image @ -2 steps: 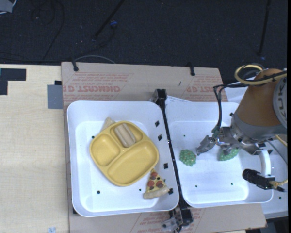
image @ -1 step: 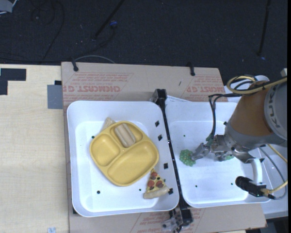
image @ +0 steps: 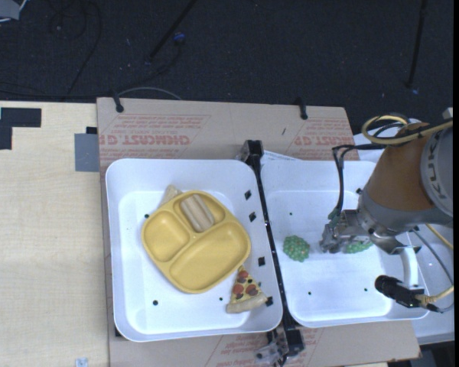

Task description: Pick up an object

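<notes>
My gripper (image: 336,239) hangs low in the right bin (image: 321,182), its tip just right of a green bumpy ball-like toy (image: 295,248) lying on the bin floor. A second green thing (image: 358,245) shows right under and behind the gripper, partly hidden by it. In the left bin (image: 130,205) lies a yellow divided plate (image: 199,243) with a tan hot-dog toy (image: 197,211) in its top compartment. A pizza slice toy (image: 246,293) rests by the plate's lower right edge.
A black divider (image: 262,228) runs between the two bins. Cardboard (image: 214,128) lies under both bins. The right bin's front and far parts are bare white floor.
</notes>
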Controlling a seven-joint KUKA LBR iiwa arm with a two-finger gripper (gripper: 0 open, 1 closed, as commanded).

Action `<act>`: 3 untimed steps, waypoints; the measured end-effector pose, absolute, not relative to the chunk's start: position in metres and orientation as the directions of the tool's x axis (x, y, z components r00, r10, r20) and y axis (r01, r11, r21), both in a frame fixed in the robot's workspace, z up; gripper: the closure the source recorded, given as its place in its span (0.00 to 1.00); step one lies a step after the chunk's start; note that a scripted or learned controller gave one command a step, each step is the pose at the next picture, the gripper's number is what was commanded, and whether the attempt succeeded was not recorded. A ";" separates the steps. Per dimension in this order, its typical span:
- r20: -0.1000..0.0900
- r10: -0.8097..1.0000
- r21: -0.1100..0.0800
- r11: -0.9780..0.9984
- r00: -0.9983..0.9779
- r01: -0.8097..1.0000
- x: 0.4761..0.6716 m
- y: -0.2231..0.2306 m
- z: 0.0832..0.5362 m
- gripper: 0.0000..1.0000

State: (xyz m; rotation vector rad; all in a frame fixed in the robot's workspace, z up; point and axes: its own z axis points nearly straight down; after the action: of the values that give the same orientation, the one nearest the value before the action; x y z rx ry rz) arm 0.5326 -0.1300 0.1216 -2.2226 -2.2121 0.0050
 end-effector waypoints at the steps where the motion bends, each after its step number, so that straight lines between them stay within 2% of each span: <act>1: 0.000 1.000 0.002 0.001 -0.001 1.000 0.533 -0.133 0.184 1.00; 3: -0.001 1.000 0.002 0.001 -0.001 1.000 0.537 -0.145 0.292 1.00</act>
State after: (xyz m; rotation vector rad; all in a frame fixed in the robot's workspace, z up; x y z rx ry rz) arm 0.5366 -0.1451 0.2920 -2.2212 -2.2245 -0.0017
